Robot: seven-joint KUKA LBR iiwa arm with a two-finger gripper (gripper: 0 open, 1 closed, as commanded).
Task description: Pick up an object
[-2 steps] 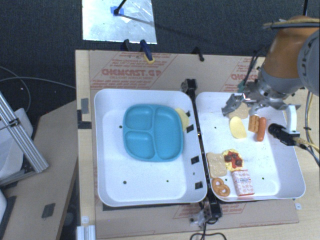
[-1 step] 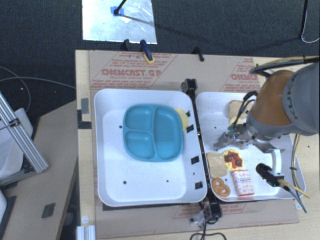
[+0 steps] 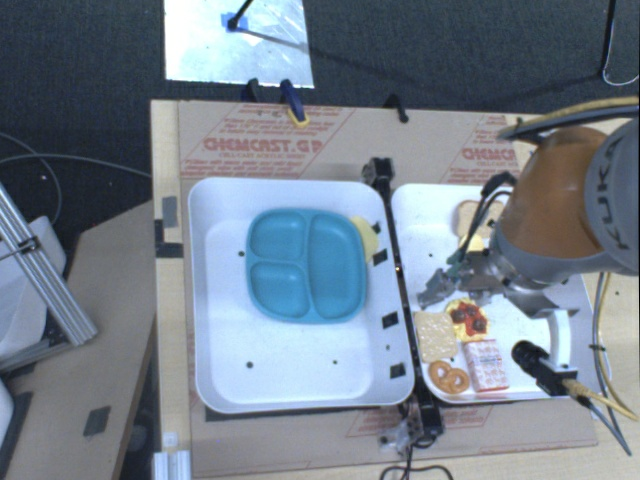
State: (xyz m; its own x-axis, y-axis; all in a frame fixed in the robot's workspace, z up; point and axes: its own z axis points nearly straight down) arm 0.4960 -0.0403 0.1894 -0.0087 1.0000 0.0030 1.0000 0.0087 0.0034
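gripper [image 3: 440, 286] low in right bin [image 3: 425, 216], just above cracker [image 3: 435, 334], beside red item [image 3: 468, 317]; jaw state unclear; blue plate [image 3: 305, 265] in left bin [image 3: 225, 368]

Red print reading "CHEMCAST GP" is showing on the brown protective sheet [image 3: 262, 145] beyond the bins, up and to the left of the gripper [image 3: 440, 286]. Black letters "KU" are running down the arm's grey housing [image 3: 605, 183], just above the gripper.
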